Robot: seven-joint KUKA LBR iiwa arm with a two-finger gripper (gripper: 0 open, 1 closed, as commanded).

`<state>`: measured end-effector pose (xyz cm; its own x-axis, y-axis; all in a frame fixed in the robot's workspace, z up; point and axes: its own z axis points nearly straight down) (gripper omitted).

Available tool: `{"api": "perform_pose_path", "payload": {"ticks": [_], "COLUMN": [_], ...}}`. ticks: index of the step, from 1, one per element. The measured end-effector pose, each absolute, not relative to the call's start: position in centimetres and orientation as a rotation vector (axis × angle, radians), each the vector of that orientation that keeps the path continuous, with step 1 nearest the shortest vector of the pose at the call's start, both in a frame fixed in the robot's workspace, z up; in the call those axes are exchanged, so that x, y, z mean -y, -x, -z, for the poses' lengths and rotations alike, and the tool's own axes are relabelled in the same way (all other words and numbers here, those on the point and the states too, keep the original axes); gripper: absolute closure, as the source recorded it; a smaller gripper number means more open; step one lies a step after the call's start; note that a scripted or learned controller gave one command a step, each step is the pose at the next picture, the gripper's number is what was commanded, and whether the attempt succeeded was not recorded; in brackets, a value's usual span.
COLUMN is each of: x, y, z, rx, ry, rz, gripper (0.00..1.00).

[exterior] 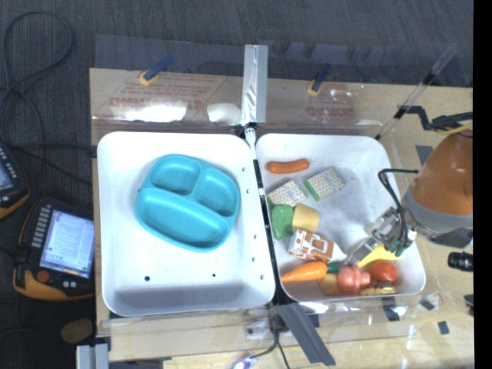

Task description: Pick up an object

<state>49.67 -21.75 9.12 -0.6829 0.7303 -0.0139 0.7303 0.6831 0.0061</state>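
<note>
From the overhead camera, the end effector [382,238] hangs low over the near right corner of the right bin [361,146]. Whether it is clenched or released I cannot tell; nothing visibly sits in its grasp.

The likely targets crowd just below and to its left: a red tomato-like toy [382,271] and a yellow piece [370,258] almost under it, a pink round toy [350,278] just beside those, and a carrot [305,271] further left. A small printed carton [310,245] lies left of the end effector, with a green-and-tan toy [294,217] beyond it. A sausage [287,166] and two flat packets [323,183] lie well away, toward the far wall.

The risk, as I judge it, is the crowding. These toys touch one another, so a descent could land on two at once, wedge one against the bin wall, or push a round piece away. The rounded shapes look apt to slip from a pinch. A cable [392,187] loops near the wrist and could snag.

The left bin [115,206], well to the left, carries a blue divided plate [188,200]. The surface [115,83] is pale wood with clear sheeting at the back. Dark carpet surrounds it; a handheld controller [54,248] lies on the floor far left.
</note>
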Motion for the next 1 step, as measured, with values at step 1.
{"api": "perform_pose_path", "payload": {"ticks": [1], "x": [22.47], "y": [-52.97], "z": [-9.02], "rx": [-2.964], "ry": [-1.009], "rz": [0.004], "gripper": [0.00]}}
